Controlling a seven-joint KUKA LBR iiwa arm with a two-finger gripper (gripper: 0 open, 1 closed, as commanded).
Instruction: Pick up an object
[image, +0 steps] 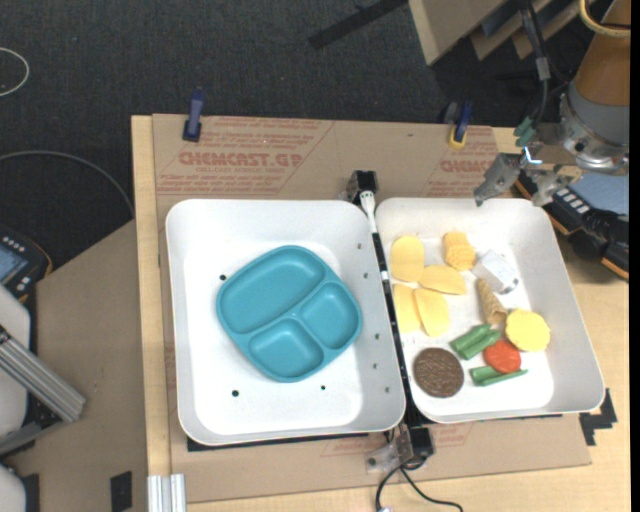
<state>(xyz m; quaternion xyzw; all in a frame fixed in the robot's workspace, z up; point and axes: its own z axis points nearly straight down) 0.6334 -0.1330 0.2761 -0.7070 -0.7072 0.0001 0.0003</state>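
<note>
The right bin (575, 330) holds several toy foods: pale yellow slices (420, 290), a small orange-yellow piece (458, 250), a white block (496, 270), a tan stick (488, 297), a yellow round piece (527, 329), a red piece (503, 355), green pods (473, 340) and a brown disc (438, 370). My gripper (518, 188) hangs over the bin's far rim, above and behind the food. Its two fingers stand spread apart with nothing between them.
In the left bin (190, 300) lies a blue divided plate (288, 312). The bins rest on a cardboard sheet (280, 150) held by blue clamps (193, 115). A black clip (363, 185) sits where the bins meet.
</note>
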